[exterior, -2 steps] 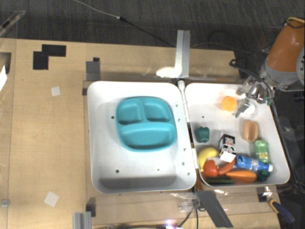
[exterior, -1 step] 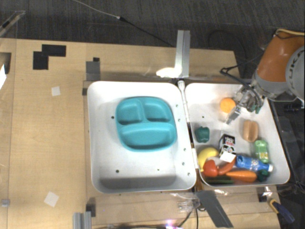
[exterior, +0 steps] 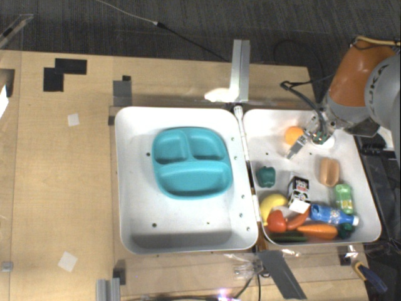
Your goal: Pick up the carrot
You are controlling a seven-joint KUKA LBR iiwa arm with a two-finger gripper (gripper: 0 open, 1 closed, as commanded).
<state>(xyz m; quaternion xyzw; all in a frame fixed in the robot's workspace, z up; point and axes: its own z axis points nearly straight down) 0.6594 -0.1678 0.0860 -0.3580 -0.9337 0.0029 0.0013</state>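
Carrot (exterior: 318, 231) is lying lengthwise left to right at the near edge of the right bin (exterior: 369, 187), among other toys. Pincer (exterior: 305, 140) is hovering well apart at the far side beside an orange ball (exterior: 293, 134); I cannot tell how wide it is standing.

Robotics lab setup. Pale plywood counter (exterior: 56, 187) carries two shallow white plastic bins (exterior: 182, 237) clamped by grey metal brackets (exterior: 240, 68); black fiducial-like marks (exterior: 62, 73) upper left; loose black cable (exterior: 188, 39) across dark carpet (exterior: 188, 5).
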